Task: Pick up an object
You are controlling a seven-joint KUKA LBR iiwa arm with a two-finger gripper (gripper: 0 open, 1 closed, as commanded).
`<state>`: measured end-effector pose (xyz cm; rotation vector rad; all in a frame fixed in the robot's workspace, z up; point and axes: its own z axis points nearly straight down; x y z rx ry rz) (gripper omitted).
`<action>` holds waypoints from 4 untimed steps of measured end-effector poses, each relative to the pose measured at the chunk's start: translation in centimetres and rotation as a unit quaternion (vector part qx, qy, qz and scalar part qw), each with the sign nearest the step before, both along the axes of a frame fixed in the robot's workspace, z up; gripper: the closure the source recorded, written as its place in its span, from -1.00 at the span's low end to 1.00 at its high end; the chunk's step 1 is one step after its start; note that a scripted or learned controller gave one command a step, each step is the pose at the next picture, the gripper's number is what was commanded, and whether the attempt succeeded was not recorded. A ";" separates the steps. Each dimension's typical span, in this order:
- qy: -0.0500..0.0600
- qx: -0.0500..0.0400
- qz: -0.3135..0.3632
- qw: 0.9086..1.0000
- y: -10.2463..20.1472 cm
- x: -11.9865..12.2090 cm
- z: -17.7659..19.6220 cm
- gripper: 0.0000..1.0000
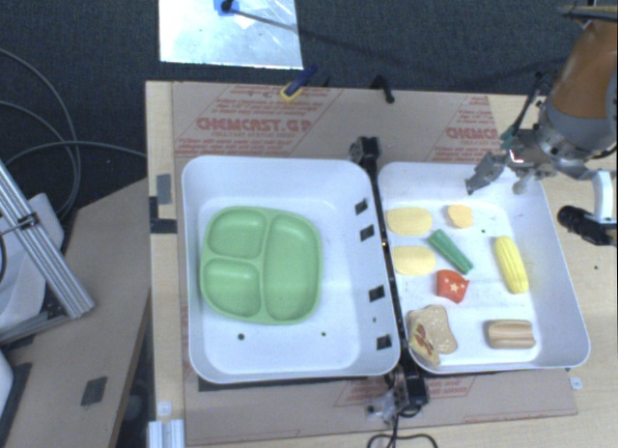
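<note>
The right white bin [570,325] holds several toy foods: a yellow corn cob [511,264], a green stick [450,251], a red pepper piece [452,285], two pale yellow discs [409,221] [415,261], a small orange chip [461,215], a hot dog bun [509,333] and a brown sandwich-like piece [432,331]. My gripper [498,174] hangs above the bin's far edge, up and right of the orange chip. Its fingers are spread apart with nothing between them.
The left white bin [222,181] carries a green divided plate [261,264]. A black divider with clips [379,243] runs between the bins. Cardboard [251,113] lies under both bins. A black fitting [579,219] on the arm sits over the right bin's right rim.
</note>
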<state>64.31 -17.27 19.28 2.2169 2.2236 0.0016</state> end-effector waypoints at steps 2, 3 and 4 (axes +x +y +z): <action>0.000 0.001 0.001 1.000 6.6 -6.2 -10.9 -1.00; -0.004 0.000 0.000 1.000 6.4 -5.9 -9.5 1.00; -0.002 0.000 -0.001 1.000 6.3 -6.6 -10.7 1.00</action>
